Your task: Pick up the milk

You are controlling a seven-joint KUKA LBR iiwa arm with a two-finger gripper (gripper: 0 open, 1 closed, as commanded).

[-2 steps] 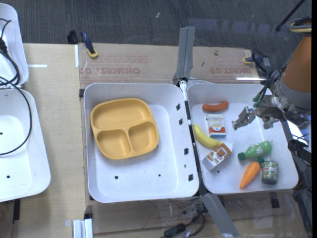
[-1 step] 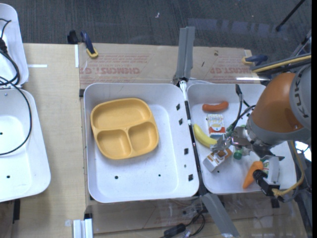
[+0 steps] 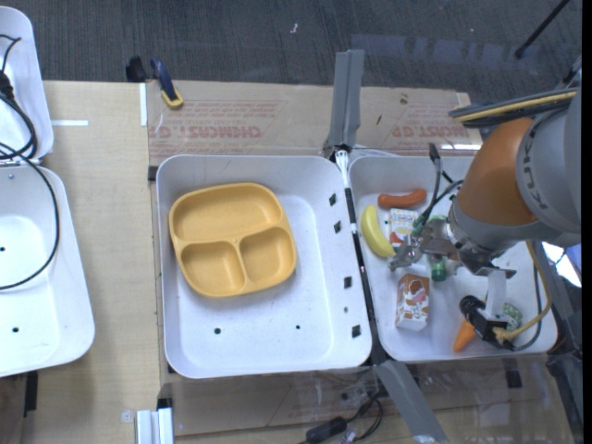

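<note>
Counts: 2 white bins. Left bin (image 3: 185, 340): 1 yellow divided tray (image 3: 231, 239), 3 compartments. Right bin (image 3: 388, 340): 1 banana (image 3: 375, 232), 1 sausage (image 3: 402, 197), 1 carrot (image 3: 463, 337), 1 white packet (image 3: 401, 222), 1 milk carton (image 3: 413, 302).

Milk lying flat near bin's front, just below gripper (image 3: 413, 252), not touching it. Gripper low over bin middle, beside banana; fingers apart, nothing btwn them.

Surface: wood bench, cardboard sheet (image 3: 250, 123) behind bins w/ red print, mirrored, unreadable. Floor: dark grey carpet (image 3: 277, 17). Milk label too small to read.
</note>
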